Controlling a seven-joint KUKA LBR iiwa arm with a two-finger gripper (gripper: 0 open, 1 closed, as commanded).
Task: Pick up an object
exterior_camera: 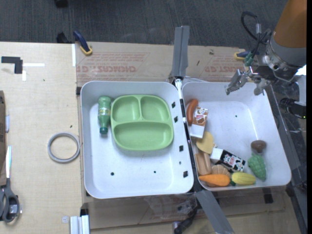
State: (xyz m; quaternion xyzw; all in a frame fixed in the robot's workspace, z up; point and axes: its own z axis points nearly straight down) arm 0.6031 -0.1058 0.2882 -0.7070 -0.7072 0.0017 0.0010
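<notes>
My gripper (pixel 246 86) hangs over the far edge of the right bin (pixel 243 113), its two fingers spread open with nothing between them. Toy food lies along the bin's left and near sides, below the gripper: a red sausage (pixel 191 108), a small white carton (pixel 199 119), a yellow chip-like piece (pixel 205 143), a black-and-white carton (pixel 230 159), a bread piece (pixel 203 164), a carrot (pixel 214 180) and a corn cob (pixel 243 179). A green vegetable (pixel 257 167) and a brown ball (pixel 258 146) sit at the near right.
The left bin (pixel 136 179) holds a green divided plate (pixel 142 122) and a green bottle (pixel 104 113) beside it. On the bench to the left lie a tape ring (pixel 63 146) and scissors (pixel 9 204). A blue clamp (pixel 83 42) sits at the cardboard's far corner.
</notes>
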